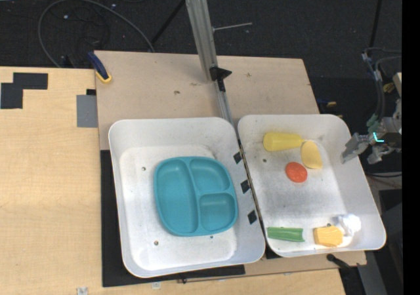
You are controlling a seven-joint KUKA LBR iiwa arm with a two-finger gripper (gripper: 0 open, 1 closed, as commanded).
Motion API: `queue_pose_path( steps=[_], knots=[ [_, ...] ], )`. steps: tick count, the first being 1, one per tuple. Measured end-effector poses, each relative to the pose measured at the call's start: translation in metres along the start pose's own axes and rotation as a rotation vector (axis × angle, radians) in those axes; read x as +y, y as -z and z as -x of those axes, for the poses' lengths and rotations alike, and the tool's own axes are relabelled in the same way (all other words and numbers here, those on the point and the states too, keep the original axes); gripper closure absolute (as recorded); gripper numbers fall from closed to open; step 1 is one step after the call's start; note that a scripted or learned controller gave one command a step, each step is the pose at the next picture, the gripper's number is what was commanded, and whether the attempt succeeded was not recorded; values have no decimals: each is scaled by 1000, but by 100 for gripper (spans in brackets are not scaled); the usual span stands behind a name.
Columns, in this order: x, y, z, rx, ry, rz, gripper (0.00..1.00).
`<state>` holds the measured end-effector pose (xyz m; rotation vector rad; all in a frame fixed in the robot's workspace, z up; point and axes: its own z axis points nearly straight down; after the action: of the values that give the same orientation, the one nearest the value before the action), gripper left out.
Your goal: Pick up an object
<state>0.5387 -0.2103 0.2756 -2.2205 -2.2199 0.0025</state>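
Camera view: fingers (357,146) apart just outside right bin (357,212) edge, near yellow toy (312,155).

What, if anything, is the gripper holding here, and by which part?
Nothing is held. The gripper sits at the right bin's right rim, apart from the objects lying inside; whether it is open cannot be told.

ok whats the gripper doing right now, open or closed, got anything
Two-finger gripper: at the right rim of the right white bin, holding nothing visible; open or shut cannot be told.
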Motion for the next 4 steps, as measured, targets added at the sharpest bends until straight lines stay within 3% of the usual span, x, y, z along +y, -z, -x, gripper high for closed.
queue_pose_path(
  steps=[1,3,4],
  knots=[
    [0,1,0,0,0,1,0],
    [3,-127,-9,3,0,-6,0],
    [5,-171,-9,2,-1,-5,0]
  ],
)
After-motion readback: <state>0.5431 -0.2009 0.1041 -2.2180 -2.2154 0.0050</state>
